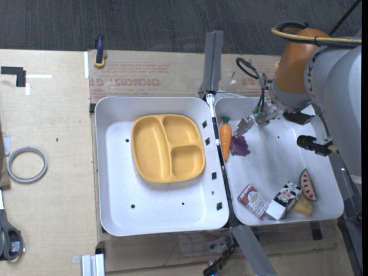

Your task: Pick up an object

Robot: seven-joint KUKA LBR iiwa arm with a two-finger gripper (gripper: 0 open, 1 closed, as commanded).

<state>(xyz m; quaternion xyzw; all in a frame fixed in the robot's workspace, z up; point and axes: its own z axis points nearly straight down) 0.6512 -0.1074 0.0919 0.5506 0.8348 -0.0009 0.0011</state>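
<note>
In the right bin (pixel 322 214), an orange carrot (pixel 225 140) with a green top lies along the left wall, and a purple lump (pixel 240 147) sits right beside it. My gripper (pixel 244 126) hangs low at the bin's upper left, just above the purple lump and right of the carrot's top, with nothing visibly held. Along the front of that bin lie a red-and-white packet (pixel 253 200), a black-and-white carton (pixel 286 199), a watermelon slice (pixel 309 186) and a yellow piece (pixel 303 207).
The left bin (pixel 115 211) holds a yellow divided plate (pixel 168 147). A grey post (pixel 213 62) rises between the bins at the back. On the bench at left are a tape roll (pixel 26 164) and scissors (pixel 8 240). A black part (pixel 313 144) juts over the right bin.
</note>
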